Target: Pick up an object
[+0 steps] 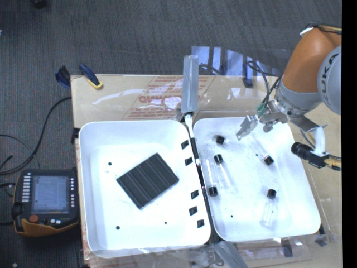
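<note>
**Open gripper poised over vials in the right bin**

The bench (139, 96), a tan board with red lettering, sits on dark grey carpet (111, 27) and carries two shallow white bins side by side. The left bin (95, 149) holds a ribbed dark grey slab (148, 180), lying flat and turned at a slant. The right bin (301, 205) holds several clear vials with black caps. The grey arm with its orange band (307, 60) reaches in from the right, its gripper (255, 124) over the far part of the right bin, fingers apart with nothing between them.

One capped vial (261, 152) lies just near-side of the fingertips, apart from them. A loose black cap (220, 140) sits to the left of the gripper. Two more vials (221, 172) lie beside the divider, and another vial (269, 206) rests toward the near right corner.

A teach pendant (46, 201) lies on the carpet left of the bench, and a blue and yellow clamp (89, 76) grips the bench's far left corner
</note>
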`<control>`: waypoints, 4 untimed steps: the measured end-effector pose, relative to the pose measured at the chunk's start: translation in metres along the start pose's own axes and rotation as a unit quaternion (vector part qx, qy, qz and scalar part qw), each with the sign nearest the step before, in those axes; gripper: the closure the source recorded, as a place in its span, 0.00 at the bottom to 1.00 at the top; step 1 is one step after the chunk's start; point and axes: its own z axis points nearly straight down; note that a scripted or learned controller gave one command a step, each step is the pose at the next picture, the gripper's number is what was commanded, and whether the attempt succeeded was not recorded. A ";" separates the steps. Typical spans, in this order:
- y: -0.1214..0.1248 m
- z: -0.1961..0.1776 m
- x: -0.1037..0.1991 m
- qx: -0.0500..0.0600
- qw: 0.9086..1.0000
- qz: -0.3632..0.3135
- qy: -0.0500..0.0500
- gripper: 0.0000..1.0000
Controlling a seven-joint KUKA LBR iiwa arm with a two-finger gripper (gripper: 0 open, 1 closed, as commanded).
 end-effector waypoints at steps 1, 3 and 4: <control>0.004 0.099 0.021 0.001 0.997 -0.082 0.001 0.00; 0.023 -0.001 0.115 0.001 0.998 -0.061 0.001 1.00; 0.027 -0.032 0.133 0.000 0.998 -0.070 0.001 1.00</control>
